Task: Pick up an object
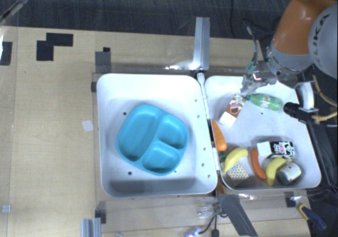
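Note:
My gripper (252, 82) hangs over the far part of the right bin (311, 141). Just below it lies a green bottle (265, 102) on its side. A small brown and white carton (233, 111) sits slightly to the bottle's left. Nothing visibly hangs from the gripper. Toward the near end of the same bin lie an orange carrot (219, 135), a yellow banana (234, 157), a red sausage (257, 163), a second banana (273, 168), a black and white box (281, 149) and a grey can (290, 173).
The left bin (108, 98) holds a blue divided plate (152, 138) near its middle. A metal rail (206, 125) separates the two bins. The grey arm with its orange band (298, 25) comes in from the upper right.

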